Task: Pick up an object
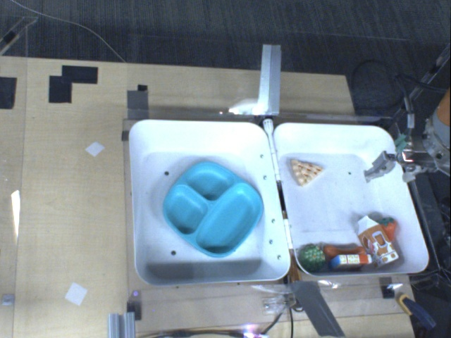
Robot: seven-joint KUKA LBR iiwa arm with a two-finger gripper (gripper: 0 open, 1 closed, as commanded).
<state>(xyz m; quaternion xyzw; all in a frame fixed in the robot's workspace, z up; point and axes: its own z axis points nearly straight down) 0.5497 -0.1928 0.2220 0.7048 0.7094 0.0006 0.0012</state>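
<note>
Gripper (384,164) is seen at the right bin's (338,210) far right rim, w/ nothing between its fingers; spread or pressed together cannot be told. In that bin are held a pizza-slice toy (305,171) near the divider & a pile at the front: small carton (377,239), carrot (338,250), broccoli (312,256). The left bin (148,189) is occupied by a blue 3-compartment tray (211,208).

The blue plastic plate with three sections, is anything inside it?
Nothing can be seen in the blue three-section plastic plate; its hollows look bare. It sits in the left white bin, covering the bin floor underneath.

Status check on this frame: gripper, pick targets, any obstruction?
Gripper over right bin's right edge, holding nothing. Pizza slice alone; toy food cluster in near corner. Path unobstructed.
</note>
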